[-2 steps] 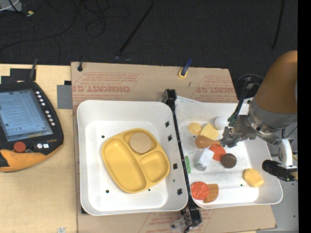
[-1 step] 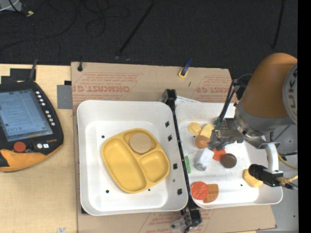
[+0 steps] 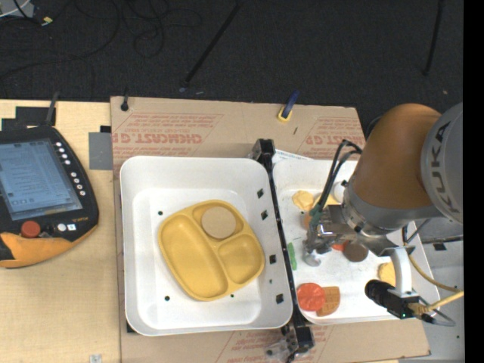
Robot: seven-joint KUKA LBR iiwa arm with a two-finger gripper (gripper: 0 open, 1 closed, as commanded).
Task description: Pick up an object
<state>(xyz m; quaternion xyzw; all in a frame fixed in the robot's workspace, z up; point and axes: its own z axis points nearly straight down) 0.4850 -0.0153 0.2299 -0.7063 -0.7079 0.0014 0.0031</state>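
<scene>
My gripper [image 3: 312,252] hangs low over the left part of the right bin [image 3: 344,318], under the grey and orange arm. Small objects lie around it: a yellow piece [image 3: 303,200] toward the back, a brown round thing [image 3: 355,252] just to its right, a thin green piece [image 3: 291,255] by the bin's left wall, a red round thing [image 3: 310,296] with a tan piece [image 3: 331,299] near the front, and a yellow bit [image 3: 387,272] to the right. I see nothing held in the gripper. The arm hides the bin's right side.
The left bin [image 3: 144,203] holds a yellow divided plate [image 3: 212,252] with a tan disc [image 3: 218,221] in one compartment. A black divider [image 3: 276,225] separates the bins. A teach pendant [image 3: 41,195] lies on the bench at far left.
</scene>
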